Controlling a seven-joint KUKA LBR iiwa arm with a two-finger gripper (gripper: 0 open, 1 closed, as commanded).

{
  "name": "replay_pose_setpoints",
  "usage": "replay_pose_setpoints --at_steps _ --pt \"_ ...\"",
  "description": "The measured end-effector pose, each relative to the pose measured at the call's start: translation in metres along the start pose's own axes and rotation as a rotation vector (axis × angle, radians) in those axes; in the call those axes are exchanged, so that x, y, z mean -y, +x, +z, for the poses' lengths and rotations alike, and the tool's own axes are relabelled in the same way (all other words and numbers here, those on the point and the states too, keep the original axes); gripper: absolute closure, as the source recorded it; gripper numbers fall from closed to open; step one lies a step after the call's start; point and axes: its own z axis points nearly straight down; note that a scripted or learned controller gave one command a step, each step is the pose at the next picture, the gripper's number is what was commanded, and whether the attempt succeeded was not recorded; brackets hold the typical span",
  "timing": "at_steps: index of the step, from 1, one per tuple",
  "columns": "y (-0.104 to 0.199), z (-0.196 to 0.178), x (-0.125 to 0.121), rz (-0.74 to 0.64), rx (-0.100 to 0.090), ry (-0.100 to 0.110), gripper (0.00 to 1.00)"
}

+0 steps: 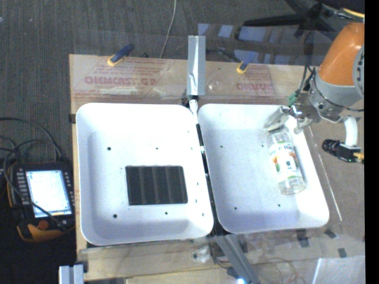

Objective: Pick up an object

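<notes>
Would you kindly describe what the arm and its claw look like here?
The arm is grey with a rounded orange band above a silvery-grey wrist. Its claw is a small pale metallic piece with a green spot near its base. A dark cable runs down beside the wrist.

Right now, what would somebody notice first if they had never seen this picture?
Probably the orange band on the grey arm at the upper right, reaching over the right bin. Next, the clear bottle lying on its side in that bin, just below the gripper. Then the dark ridged tray in the left bin.
</notes>
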Motion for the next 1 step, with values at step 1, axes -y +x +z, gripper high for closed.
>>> replay_pose_setpoints --at_steps 1 --pt "-0.0170 0.0957 0.0222 -0.014 -0.003 -0.009 0.00"
